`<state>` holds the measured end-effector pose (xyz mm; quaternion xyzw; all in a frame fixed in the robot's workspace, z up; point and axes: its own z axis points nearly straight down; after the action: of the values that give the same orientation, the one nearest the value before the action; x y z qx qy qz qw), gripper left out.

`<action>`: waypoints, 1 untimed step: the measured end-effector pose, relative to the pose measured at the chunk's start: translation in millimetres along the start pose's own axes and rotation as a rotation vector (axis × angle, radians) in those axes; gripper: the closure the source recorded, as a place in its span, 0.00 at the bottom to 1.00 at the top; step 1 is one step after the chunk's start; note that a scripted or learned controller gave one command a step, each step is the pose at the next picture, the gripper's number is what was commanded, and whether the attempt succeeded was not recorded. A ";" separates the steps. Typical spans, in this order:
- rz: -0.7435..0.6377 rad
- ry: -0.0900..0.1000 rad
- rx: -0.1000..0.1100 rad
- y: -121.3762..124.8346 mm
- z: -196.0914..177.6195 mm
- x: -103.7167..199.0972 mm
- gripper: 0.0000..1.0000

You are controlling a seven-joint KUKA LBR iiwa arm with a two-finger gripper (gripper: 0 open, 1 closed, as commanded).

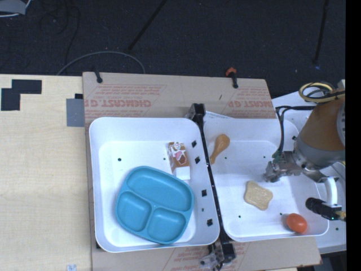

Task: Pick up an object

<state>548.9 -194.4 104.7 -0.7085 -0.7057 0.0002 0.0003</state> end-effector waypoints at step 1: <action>-0.006 -0.001 -0.003 9.5 -58.3 0.2 1.00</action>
<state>558.5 -194.3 163.1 -0.7065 -0.7077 -0.0006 -0.0012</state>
